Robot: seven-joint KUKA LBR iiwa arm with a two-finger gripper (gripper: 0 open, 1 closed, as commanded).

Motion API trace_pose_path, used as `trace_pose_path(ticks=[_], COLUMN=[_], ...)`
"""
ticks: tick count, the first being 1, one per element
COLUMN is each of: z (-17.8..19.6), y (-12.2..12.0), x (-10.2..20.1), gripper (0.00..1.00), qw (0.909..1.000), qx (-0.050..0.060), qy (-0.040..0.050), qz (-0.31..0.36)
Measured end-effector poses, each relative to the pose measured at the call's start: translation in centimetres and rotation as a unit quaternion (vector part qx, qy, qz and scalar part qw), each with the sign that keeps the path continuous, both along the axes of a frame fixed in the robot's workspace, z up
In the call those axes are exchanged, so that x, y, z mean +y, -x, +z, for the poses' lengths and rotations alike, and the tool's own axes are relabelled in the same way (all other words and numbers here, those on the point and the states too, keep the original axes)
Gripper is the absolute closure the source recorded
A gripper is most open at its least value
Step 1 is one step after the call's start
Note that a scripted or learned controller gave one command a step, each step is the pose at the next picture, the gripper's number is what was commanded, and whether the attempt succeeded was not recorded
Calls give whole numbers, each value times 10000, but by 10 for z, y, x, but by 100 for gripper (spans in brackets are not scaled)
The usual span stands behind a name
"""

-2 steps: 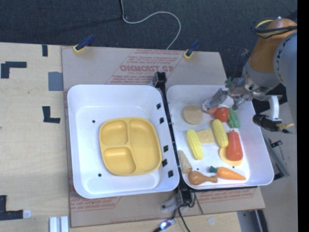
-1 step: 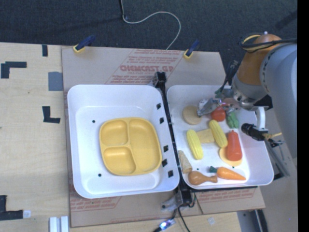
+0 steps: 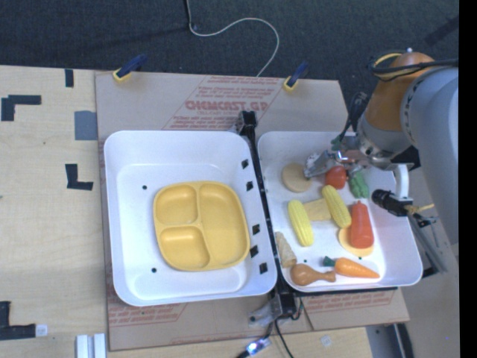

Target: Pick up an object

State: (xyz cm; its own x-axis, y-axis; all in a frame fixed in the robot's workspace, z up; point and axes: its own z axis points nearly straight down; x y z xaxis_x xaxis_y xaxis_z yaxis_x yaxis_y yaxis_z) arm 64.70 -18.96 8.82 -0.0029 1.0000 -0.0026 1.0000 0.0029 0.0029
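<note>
Here the grey arm (image 3: pixel 428 118) reached in from the right over the far end of the right bin (image 3: pixel 399 278). Its gripper (image 3: pixel 326 162) hung low above the toys there. It sat just beside a red tomato (image 3: pixel 336 177), close to its upper left edge, and near a round beige biscuit (image 3: pixel 295 178). How wide the gripper stood could not be told from this angle, and nothing could be seen held in it.

A small green vegetable (image 3: pixel 359 184) lay just right of the tomato. Below these, two yellow corn cobs lay side by side at a slant: the left cob (image 3: pixel 300 223) and the right cob (image 3: pixel 336 206). A pale yellow slice (image 3: pixel 319 212) lay between them. To the right, a red sausage (image 3: pixel 361 226) rested with its lower end on an orange disc (image 3: pixel 350 242). Along the near wall lay an orange carrot (image 3: pixel 352 268) with a green top and a brown drumstick (image 3: pixel 311 276). A beige cone (image 3: pixel 285 249) lay against the left wall.

The left bin (image 3: pixel 123 200) held a yellow divided plate (image 3: pixel 200 225), lying flat near its middle. Both bins sat on a brown cardboard sheet (image 3: pixel 216 103), which two blue and yellow clamps (image 3: pixel 130 67) held at its far corners. A thin white cable (image 3: pixel 231 27) looped across the dark floor beyond.
</note>
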Motion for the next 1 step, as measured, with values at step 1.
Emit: trace_pose_path(ticks=[1], z=[10], y=[0], x=[1], gripper=[100], qw=[10000], qx=[7], qy=[-6], qz=[6])
